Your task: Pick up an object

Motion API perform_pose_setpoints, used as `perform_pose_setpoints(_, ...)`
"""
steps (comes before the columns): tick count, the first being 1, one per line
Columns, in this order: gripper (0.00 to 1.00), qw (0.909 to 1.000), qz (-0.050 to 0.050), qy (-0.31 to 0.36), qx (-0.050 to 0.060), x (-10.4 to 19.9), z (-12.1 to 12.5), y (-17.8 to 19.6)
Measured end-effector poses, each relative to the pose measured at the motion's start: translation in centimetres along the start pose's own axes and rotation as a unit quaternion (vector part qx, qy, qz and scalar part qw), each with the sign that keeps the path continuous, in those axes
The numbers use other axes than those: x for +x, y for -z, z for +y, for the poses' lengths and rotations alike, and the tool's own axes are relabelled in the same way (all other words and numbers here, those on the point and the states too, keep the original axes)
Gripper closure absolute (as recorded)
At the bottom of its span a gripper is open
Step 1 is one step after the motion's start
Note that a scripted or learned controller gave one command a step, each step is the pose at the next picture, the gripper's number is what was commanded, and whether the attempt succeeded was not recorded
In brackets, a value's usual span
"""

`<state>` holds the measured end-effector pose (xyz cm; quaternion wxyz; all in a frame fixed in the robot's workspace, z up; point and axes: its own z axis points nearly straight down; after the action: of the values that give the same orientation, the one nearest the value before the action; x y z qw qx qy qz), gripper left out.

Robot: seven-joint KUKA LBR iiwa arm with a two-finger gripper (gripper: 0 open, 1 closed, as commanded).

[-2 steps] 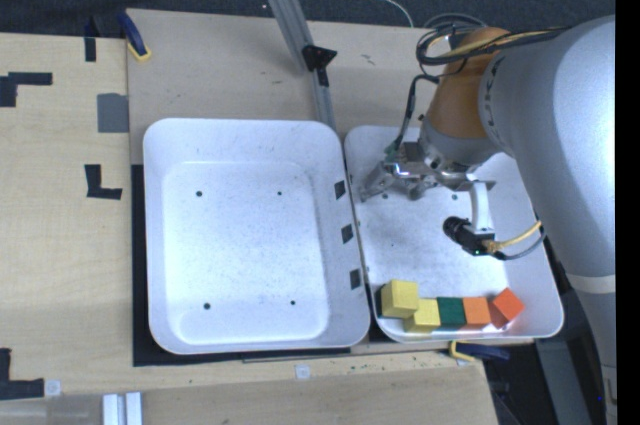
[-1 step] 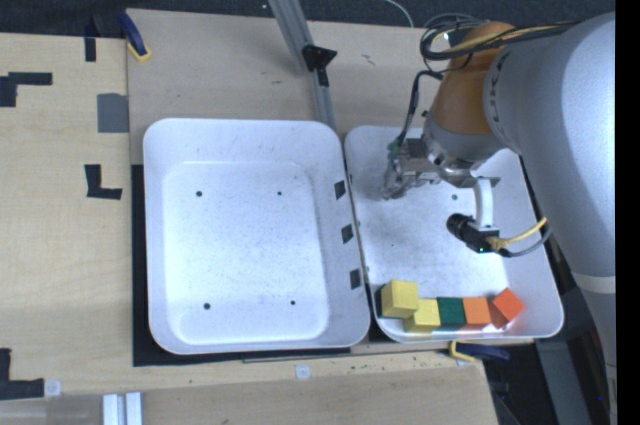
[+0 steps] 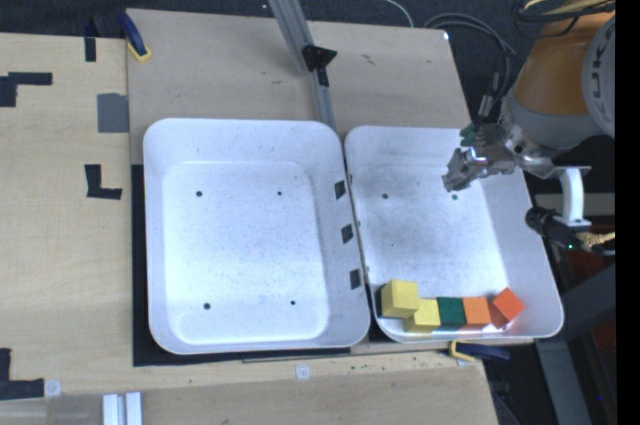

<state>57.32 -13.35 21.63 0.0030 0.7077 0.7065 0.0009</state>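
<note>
Along the near edge of the right bin (image 3: 420, 153) lies a row of small blocks: a yellow block (image 3: 399, 298), a second yellow block (image 3: 426, 314), a green block (image 3: 452, 312), an orange block (image 3: 476, 311) and a red-orange block (image 3: 507, 305) tilted against the bin's corner. My gripper (image 3: 457, 177) hangs over the far right part of that bin, well away from the blocks. Nothing shows between its fingers.
The left bin (image 3: 170, 173) sits beside the right one, with black clips along their shared rim. A grey metal pole (image 3: 290, 8) slants in from the top toward the bins' junction. Cables (image 3: 470, 28) and the arm's orange body stand at the right.
</note>
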Motion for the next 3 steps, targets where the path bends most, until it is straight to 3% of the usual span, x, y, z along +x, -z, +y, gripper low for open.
perform_pose_setpoints(1, 1.0, 1.0, 0.003, 0.005, 0.004, 14.4, -0.2, -2.1)
perform_pose_setpoints(2, 1.0, 1.0, 0.0, -0.002, 0.006, 8.4, -6.2, -2.4)
perform_pose_setpoints(3, 1.0, 1.0, 0.001, 0.002, 0.003, 8.4, -4.2, -2.4)
